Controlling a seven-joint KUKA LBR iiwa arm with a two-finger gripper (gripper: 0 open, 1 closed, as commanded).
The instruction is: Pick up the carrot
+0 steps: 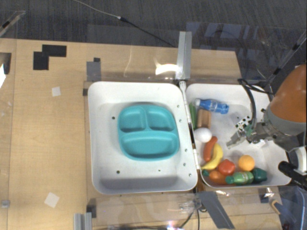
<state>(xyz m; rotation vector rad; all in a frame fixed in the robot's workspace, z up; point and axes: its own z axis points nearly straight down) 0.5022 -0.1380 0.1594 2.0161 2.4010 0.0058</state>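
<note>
Left of the pincer (238,139), which hovers w/ fingers apart and nothing held, we see the carrot (209,149) lying beside the banana (214,158) in the right bin (225,92), so approx. mid-approach; next: move over and descend.

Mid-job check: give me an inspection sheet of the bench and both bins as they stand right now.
Surface: wooden bench bearing two white bins; left bin holds a teal divided plate.
Job's things: carrot lies in the right bin, between the white ball and the banana, not held.
Clutter: blue bottle, tomato, orange, green vegetable, piled along the bin's left and near sides.
Grippers: gripper over the right bin, right of the carrot, holding nothing.
Cables: black cable looping to the wrist.
Surroundings: dark floor behind the bench.
</note>
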